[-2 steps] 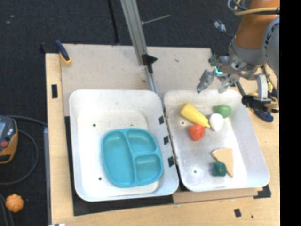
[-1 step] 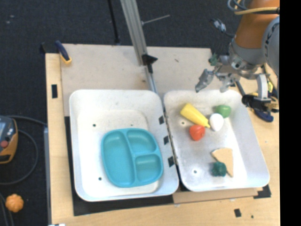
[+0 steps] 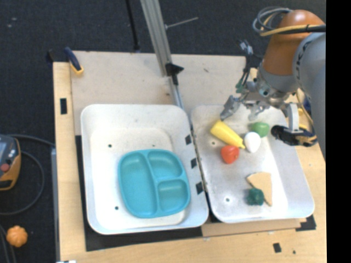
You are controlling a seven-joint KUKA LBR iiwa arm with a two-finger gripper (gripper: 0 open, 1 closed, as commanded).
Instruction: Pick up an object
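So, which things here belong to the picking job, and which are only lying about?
For the job:
gripper
yellow piece
red piece
white ball
green piece
tan wedge
dark green piece
right bin

Lying about:
blue tray
left bin
small orange ball

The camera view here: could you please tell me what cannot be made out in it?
- Green object: partly hidden behind the white ball; too small to identify.
- Dark green item: too small and blurry to name.
- Arm: cut off by the right edge.
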